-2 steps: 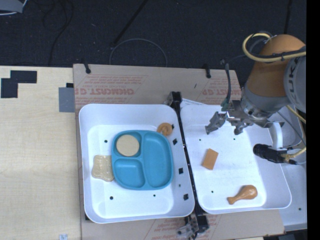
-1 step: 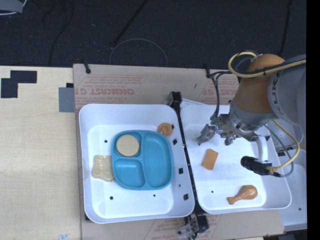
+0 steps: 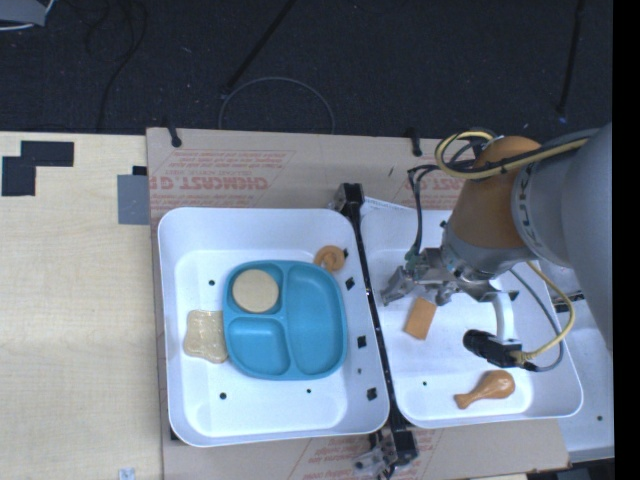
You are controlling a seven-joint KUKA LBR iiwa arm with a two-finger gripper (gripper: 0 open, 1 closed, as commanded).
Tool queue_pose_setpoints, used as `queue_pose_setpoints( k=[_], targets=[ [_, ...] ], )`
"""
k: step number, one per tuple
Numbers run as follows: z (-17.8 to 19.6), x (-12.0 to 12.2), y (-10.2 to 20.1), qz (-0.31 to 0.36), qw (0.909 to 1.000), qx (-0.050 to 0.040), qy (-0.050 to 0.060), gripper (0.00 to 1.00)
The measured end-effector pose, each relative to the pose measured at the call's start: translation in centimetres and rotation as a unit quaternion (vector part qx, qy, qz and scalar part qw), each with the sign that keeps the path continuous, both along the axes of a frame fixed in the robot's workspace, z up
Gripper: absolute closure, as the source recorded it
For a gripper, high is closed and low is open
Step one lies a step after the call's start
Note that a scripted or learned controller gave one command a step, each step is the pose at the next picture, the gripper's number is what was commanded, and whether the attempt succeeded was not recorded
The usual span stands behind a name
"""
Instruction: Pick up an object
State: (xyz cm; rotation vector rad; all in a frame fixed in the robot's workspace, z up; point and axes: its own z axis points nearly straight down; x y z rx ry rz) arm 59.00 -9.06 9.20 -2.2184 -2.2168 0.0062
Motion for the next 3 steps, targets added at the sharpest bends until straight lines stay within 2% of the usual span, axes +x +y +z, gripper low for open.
queue_pose_setpoints(
  k=[1, 2, 3],
  targets=[
    [1.2, 0.0, -0.1, -0.003, 1.0, 0.0002, 0.0, 1.0],
    [5.6, -0.6, -0.1, -0.004, 1.0, -0.0004, -0.003, 1.0],
    [10.1, -0.1, 0.4, 0.001, 1.0, -0.0005, -0.004, 1.0]
  ],
)
